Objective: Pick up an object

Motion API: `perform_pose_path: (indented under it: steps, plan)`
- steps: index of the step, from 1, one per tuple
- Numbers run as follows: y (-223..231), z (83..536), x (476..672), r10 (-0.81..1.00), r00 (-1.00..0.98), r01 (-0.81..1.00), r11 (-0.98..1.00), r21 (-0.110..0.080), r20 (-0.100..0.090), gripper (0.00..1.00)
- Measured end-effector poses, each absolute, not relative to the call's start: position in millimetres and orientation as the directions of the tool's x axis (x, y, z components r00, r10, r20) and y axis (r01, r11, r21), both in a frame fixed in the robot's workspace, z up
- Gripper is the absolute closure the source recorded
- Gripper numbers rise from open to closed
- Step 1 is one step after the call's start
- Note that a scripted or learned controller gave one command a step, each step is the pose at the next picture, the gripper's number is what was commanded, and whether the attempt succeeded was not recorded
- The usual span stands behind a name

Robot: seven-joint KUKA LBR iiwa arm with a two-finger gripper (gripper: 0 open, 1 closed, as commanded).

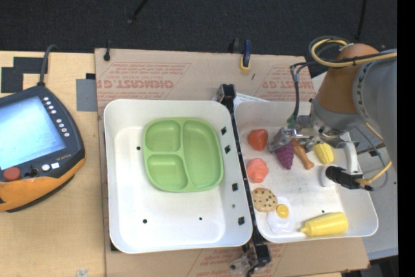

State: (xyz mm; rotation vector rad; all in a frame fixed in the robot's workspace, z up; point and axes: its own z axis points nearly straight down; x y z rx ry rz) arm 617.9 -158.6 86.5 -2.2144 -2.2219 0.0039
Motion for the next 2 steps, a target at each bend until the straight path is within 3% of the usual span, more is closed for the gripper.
perform_pose_path:
  steps: [1, 2]
  plan:
    - [-160, 98, 618.3, 1.000, -0.002, 1.000, 0.002, -0.004, 0.001, 1.00]
    - [-168, 161, 619.1, 1.000, 0.005, 1.000, -0.005, 0.004, -0.001, 1.00]
